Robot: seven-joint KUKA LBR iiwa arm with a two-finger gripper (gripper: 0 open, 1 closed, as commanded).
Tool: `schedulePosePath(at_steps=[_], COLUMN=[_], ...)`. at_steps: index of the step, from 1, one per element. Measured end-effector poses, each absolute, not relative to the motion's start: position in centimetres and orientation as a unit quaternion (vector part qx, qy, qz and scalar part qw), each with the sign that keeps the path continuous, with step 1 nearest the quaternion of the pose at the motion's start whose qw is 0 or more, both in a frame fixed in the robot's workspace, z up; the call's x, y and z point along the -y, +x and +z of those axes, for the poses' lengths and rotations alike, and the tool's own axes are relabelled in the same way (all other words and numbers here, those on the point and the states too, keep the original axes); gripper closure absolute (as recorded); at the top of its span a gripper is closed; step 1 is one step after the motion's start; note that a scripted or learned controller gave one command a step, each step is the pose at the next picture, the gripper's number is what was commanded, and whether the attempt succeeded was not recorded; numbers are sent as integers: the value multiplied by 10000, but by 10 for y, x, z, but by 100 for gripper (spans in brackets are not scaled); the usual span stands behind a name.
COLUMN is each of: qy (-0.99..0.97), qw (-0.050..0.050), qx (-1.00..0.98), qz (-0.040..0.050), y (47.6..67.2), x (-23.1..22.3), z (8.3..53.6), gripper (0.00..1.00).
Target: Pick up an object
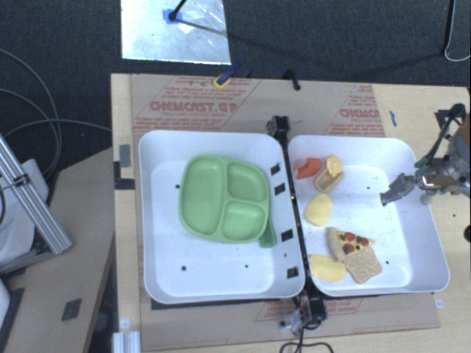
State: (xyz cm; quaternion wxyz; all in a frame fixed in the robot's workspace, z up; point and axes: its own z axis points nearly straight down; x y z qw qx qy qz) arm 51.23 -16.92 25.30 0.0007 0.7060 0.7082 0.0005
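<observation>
The right bin [412,160] holds several toy foods: an orange piece [307,168], a tan bread-like piece [330,173], a pale yellow round piece [319,209], a pizza slice [346,242], a toast slice [363,265] and a yellow piece [327,268]. My gripper [397,188] hangs over the right side of this bin, to the right of the foods and apart from them. Nothing shows between its fingers.
The left bin [158,197] holds a green divided tray [223,198]. A black divider [291,197] runs between the two bins. A cardboard sheet [191,101] lies under both. A metal frame [29,197] stands at the far left.
</observation>
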Motion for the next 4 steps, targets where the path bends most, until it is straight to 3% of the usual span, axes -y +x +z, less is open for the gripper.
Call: schedulePosePath(at_steps=[1,2,3,4], qy=[7042,7066,7068,7053], qw=[-21,9,10,28], qx=[-7100,-7076,-7074,-7089], qz=[6,10,9,15], y=[504,505,525,569], x=[95,99,111,122], z=[88,103,93,106], gripper=[0,100,100,100])
